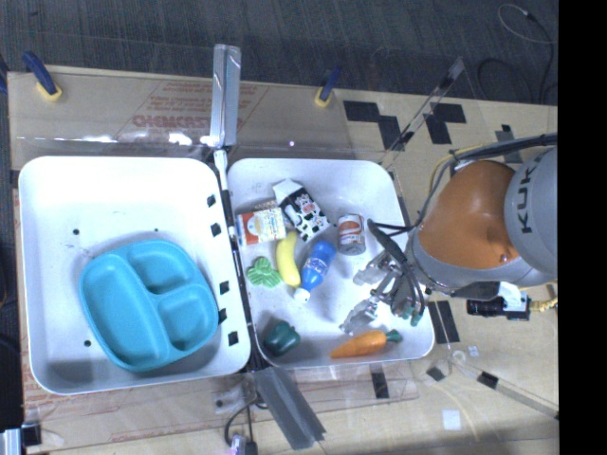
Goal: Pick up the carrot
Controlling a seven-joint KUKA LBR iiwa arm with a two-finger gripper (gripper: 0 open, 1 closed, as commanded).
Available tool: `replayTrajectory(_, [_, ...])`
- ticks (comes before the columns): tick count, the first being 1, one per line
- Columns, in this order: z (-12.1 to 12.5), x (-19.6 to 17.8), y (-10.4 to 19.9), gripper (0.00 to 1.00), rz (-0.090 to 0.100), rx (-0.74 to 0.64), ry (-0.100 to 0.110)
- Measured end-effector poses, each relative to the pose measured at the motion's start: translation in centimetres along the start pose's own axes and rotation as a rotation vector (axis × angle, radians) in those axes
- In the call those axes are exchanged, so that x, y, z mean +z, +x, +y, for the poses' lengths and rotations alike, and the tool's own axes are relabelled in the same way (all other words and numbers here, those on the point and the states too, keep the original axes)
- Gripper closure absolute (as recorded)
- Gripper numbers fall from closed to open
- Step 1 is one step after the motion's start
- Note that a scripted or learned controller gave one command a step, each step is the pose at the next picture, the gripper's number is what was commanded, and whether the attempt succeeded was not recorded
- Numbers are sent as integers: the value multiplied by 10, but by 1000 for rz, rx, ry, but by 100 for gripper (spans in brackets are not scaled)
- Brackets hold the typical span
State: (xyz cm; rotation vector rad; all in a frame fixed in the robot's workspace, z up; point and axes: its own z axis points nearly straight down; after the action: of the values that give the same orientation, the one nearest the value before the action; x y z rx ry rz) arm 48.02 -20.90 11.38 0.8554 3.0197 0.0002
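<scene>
The orange carrot (360, 345) with a green top lies flat along the near wall of the right bin (398, 192), in its front right corner. My gripper (364, 297) hovers just above and behind the carrot, reaching in from the right. Its two fingers are spread, so it is open, with nothing between them. The lower fingertip (357, 320) is close to the carrot's upper side; I cannot tell whether it touches.
The right bin also holds a cow-patterned carton (303, 211), an orange box (261, 226), a banana (287, 260), a blue bottle (316, 265), a can (351, 233), a light green item (263, 273) and a dark green vegetable (280, 337). A blue divided plate (147, 301) sits in the left bin (57, 197).
</scene>
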Motion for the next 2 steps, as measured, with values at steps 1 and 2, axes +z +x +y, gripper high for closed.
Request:
replayTrajectory(1, [-1, 20, 1, 0, 1, -60, 1])
replayTrajectory(2, [0, 10, 0, 100, -1, -65, 0])
